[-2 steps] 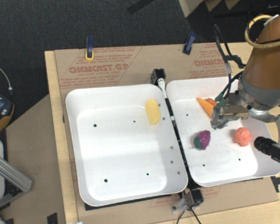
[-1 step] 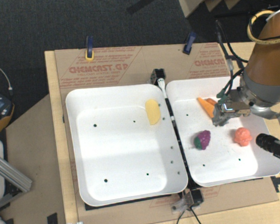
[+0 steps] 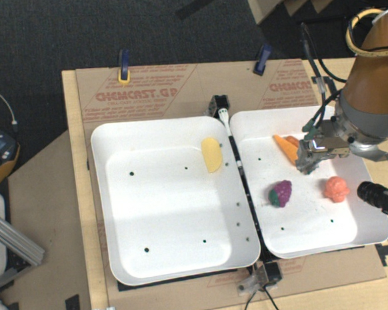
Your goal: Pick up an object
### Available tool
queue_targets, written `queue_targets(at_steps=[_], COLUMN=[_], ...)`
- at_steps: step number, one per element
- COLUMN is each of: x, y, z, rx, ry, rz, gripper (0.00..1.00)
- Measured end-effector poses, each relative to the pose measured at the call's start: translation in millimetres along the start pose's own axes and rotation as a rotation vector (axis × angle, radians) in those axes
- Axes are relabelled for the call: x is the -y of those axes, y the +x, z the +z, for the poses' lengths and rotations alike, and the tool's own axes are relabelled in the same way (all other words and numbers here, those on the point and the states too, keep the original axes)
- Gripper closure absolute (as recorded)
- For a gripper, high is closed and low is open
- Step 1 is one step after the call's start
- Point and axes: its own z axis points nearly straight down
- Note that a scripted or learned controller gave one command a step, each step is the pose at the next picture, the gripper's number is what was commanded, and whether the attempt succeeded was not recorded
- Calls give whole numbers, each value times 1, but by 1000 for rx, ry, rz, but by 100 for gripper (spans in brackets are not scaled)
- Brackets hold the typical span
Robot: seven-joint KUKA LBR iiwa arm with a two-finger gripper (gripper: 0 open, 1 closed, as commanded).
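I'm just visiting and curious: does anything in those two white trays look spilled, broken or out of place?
Nothing stands out. A yellow piece lies in the left bin; an orange piece, a purple one and a pink one lie apart in the right bin, all whole. The gripper hangs beside the orange piece.

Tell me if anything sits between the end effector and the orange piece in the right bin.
Nothing visible does. The end effector hangs right beside the orange piece, and the purple and pink objects lie nearer the camera, off that line.

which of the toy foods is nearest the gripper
The orange carrot piece, lying right beside the gripper; the purple, pink and yellow pieces lie farther off.
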Motion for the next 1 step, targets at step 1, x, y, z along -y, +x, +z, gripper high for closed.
queue_targets(at_steps=[1], x=[-1], y=[0], z=[-10], rx=[0], ry=[-2], rz=[0], gripper=[100])
